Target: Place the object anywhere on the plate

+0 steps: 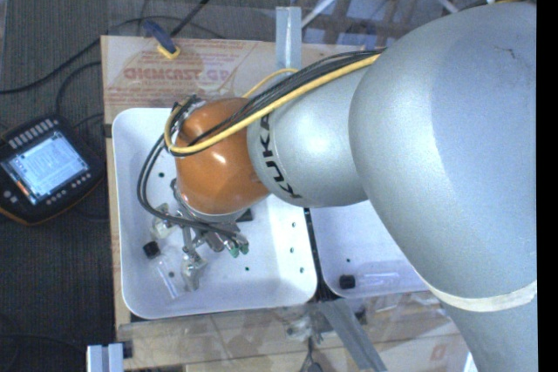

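Grey arm: the KUKA arm (410,144) with its orange band (214,157) reaches in from the right over the left shallow white bin (131,187).
Gripper: the two-finger gripper (192,270) hangs low above that bin's floor; whether it grips anything I cannot tell.
Object: a small clear piece (166,281) lies just beside the gripper.
Right bin: the right white bin (349,248) bears a small black item (347,281).

Grey arm (418,126) entered from the right and filled much of the view; its orange band (214,157) sat above the wrist, wrapped by yellow and black cables; the tool (193,261) pointed downward beneath it, finger state indiscernible.
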Robot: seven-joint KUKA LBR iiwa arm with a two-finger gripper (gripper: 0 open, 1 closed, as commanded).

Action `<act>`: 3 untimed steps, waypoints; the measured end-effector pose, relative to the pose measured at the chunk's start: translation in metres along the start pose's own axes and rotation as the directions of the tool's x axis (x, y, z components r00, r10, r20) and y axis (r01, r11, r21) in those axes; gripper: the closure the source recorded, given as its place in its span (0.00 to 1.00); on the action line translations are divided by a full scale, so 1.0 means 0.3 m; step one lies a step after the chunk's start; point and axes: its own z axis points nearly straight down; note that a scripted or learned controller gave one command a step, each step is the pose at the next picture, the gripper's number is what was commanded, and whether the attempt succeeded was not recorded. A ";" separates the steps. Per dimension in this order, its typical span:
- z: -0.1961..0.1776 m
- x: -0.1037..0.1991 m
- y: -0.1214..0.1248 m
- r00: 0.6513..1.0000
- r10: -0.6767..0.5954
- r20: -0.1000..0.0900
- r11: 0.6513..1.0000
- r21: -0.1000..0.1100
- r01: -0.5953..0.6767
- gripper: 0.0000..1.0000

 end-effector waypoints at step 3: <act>-0.296 -0.259 -0.127 0.970 -0.243 -0.004 0.970 -0.004 0.243 1.00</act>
